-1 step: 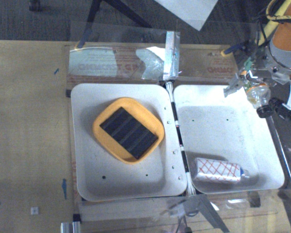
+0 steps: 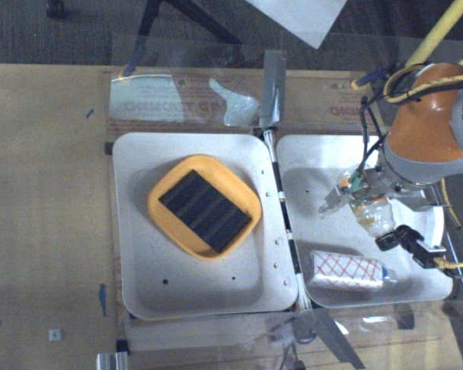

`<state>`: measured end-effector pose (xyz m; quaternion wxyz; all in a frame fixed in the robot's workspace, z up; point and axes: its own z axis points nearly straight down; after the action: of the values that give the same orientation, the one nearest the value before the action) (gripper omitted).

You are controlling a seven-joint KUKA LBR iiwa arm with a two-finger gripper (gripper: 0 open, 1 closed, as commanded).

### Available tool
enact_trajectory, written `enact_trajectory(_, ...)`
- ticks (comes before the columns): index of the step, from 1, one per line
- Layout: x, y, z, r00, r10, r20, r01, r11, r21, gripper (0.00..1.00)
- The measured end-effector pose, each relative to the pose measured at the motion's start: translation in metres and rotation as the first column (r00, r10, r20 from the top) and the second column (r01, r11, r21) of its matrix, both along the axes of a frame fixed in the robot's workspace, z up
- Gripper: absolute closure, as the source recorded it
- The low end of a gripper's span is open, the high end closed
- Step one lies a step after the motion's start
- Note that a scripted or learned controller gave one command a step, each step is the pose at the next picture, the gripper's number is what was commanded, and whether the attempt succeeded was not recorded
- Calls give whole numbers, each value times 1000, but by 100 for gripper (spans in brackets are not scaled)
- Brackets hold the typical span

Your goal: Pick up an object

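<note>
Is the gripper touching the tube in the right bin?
Apart. In the camera view, the gripper sits higher up than the tube, and bare white floor of the right bin shows between them.

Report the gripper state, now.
Gripper: it cannot be told whether it is open or closed; it hangs over the right bin.

two white bins (image 2: 131, 230), one orange dish (image 2: 204, 206), one tube (image 2: 347, 270)
</note>
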<state>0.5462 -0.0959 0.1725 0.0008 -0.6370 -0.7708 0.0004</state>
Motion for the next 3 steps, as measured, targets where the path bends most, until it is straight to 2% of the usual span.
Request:
enact_trajectory(1,49,-50,-25,998,-68,3,68,998,-2,0)
enact_trajectory(2,102,-98,-86,987,158,6,-158,987,-3,0)
enact_trajectory(3,103,-99,-75,987,158,12,-158,987,-6,100)
